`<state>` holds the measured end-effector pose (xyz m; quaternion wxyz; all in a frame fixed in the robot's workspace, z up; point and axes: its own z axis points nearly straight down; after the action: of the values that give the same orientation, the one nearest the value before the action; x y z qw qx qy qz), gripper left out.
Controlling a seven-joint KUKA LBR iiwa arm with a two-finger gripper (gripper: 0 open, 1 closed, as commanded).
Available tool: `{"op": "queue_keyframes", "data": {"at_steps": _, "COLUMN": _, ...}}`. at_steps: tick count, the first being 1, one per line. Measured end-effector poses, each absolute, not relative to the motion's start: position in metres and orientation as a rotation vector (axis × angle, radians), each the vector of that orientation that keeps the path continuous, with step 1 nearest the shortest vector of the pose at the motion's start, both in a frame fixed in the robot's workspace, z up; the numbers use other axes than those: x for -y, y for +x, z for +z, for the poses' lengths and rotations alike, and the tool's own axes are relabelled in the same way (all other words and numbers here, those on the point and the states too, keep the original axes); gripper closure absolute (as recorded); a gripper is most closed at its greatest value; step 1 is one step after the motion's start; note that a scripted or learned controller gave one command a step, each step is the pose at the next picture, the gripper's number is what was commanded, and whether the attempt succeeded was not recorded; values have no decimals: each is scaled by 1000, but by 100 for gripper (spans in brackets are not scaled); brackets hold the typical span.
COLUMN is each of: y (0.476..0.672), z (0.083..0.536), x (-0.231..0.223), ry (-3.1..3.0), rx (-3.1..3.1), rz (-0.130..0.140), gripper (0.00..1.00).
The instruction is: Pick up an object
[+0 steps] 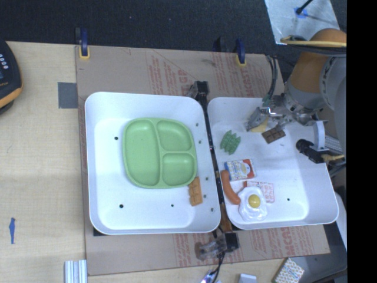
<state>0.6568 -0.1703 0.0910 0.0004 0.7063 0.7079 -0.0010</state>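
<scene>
My gripper (261, 120) hangs low over the far part of the right bin (306, 211), coming in from the right on the grey arm (321, 84). A small yellow piece (257, 128) lies right under its tip, partly hidden by it. A brown chocolate-like piece (273, 135) lies just right of the tip. Nearer the middle of the bin are a green leafy toy (230, 141), a small printed packet (240, 169), an orange sausage (230, 188) and a fried egg (254, 203).
The left bin (103, 158) holds a green divided plate (159, 152) and a brown cracker (195, 191) near its right wall. A black part of the arm (312, 150) reaches over the right bin's right side. Clamps hold the cardboard at the back edge.
</scene>
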Motion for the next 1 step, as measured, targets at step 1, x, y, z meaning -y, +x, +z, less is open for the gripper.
{"op": "queue_keyframes", "data": {"at_steps": 1, "y": 658, "z": 93, "x": 202, "ry": 2227, "rx": -2242, "rz": 12, "gripper": 0}}
